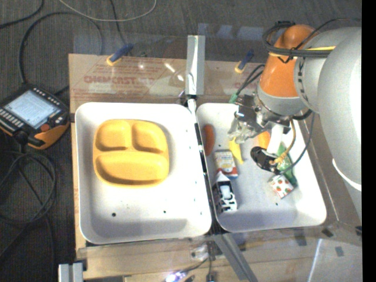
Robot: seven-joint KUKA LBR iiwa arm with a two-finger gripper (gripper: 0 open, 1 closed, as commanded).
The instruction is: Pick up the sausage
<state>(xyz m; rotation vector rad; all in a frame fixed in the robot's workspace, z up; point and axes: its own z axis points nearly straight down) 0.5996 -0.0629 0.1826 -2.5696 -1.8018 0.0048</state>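
Against the left wall of the right bin point(305, 213), the sausage point(208, 138) lies flat on the white floor, its long axis running roughly twelve to six o'clock. From the gripper point(245, 128) it sits at about nine o'clock, near but clearly apart, with bare bin floor between them. How the claw stands, spread or closed, cannot be told at this slant, since the wrist and cabling crowd over it; nothing can be seen held in it. Just at the sausage's five o'clock lies a small carton point(225, 163), and farther toward six a black and white toy car point(225, 196). The yellow divided plate point(133, 151) rests in the left bin point(85, 204), well apart. By my judgement, the coming move needs a shift toward nine o'clock, with the jaws closing across the sausage's short width, minding the wall beside it.
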